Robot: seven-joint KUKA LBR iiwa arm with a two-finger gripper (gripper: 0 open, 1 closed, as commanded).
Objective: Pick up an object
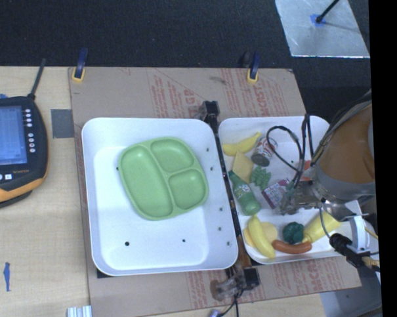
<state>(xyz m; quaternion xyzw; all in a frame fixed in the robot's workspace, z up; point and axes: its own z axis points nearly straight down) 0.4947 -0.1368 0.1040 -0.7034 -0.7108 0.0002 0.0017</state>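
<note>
The right bin [234, 128] holds several toy foods: a yellow banana [242, 145], a yellow cheese wedge [241, 164], a green bottle [243, 193], a green leafy piece [260, 179], a small can [261, 156], a purple packet [274, 195], a yellow banana bunch [261, 234], a red sausage [292, 247] and a dark green broccoli [293, 232]. My gripper [296, 200] hangs low over the bin's right half, just above the broccoli and beside the purple packet. The arm's grey wrist covers it from above.
The left bin [101, 191] carries a green three-compartment plate [163, 177]. A teach pendant [13, 146] lies at the far left on the bench. Cables loop over the right bin's back corner. Clamps stand between the bins at the back and front.
</note>
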